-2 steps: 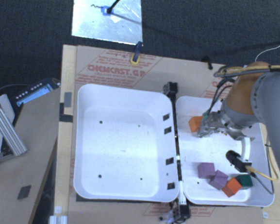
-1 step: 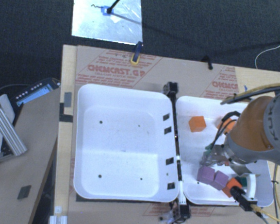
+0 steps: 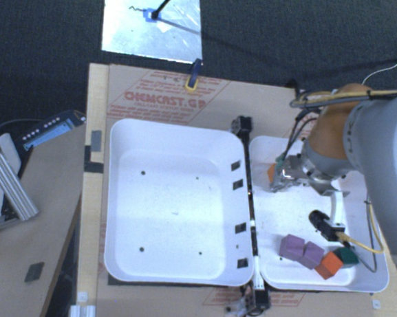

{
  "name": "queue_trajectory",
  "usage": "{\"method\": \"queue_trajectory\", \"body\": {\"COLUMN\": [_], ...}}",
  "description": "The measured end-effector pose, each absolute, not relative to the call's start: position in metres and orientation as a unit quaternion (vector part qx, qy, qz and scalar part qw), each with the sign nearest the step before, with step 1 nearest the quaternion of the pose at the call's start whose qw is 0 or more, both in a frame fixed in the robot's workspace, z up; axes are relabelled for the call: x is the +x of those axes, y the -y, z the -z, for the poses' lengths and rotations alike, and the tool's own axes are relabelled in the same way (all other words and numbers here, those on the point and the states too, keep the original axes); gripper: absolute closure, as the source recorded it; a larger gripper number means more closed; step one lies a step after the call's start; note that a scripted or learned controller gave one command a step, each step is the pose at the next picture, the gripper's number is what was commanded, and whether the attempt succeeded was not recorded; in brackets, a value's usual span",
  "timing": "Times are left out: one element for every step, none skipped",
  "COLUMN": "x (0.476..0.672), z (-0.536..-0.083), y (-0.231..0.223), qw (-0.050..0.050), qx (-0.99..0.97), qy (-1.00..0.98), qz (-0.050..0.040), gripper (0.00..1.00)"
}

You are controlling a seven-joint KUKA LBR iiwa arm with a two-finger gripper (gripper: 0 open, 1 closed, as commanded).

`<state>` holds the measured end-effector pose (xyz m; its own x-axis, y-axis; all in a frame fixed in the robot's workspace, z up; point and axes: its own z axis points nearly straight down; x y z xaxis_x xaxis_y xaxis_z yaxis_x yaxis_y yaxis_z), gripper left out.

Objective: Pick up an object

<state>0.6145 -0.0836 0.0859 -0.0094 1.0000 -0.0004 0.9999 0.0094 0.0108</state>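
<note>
Gripper (image 3: 284, 177) hangs low in the right bin (image 3: 364, 279), at its far left, beside a small orange object (image 3: 271, 172); its opening cannot be told. Purple blocks (image 3: 301, 251) lie nearer.

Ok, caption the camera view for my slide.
KUKA arm's gripper lowered into the right bin, beside an orange object; purple blocks lie near the front.

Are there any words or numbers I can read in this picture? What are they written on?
"CHEMCAST GP", in red letters, on the brown board under the two white bins; it looks mirrored and a bit blurred, so this is my best reading.
More red print on the same board near the bottom edge: too small and hidden to read.
Nothing else is readable.
</note>
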Motion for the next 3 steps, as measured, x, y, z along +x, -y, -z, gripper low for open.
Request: {"method": "queue_trajectory", "body": {"x": [0.628,0.633,0.577], "z": [-0.085,-0.085,-0.084], "y": [0.088,0.088,0.085], "qw": [0.002,-0.001,-0.002], "qx": [0.705,0.705,0.707], "qy": [-0.709,-0.709,-0.707], "qz": [-0.0010,0.0003,0.0010], "gripper": [1.00,1.00,1.00]}}
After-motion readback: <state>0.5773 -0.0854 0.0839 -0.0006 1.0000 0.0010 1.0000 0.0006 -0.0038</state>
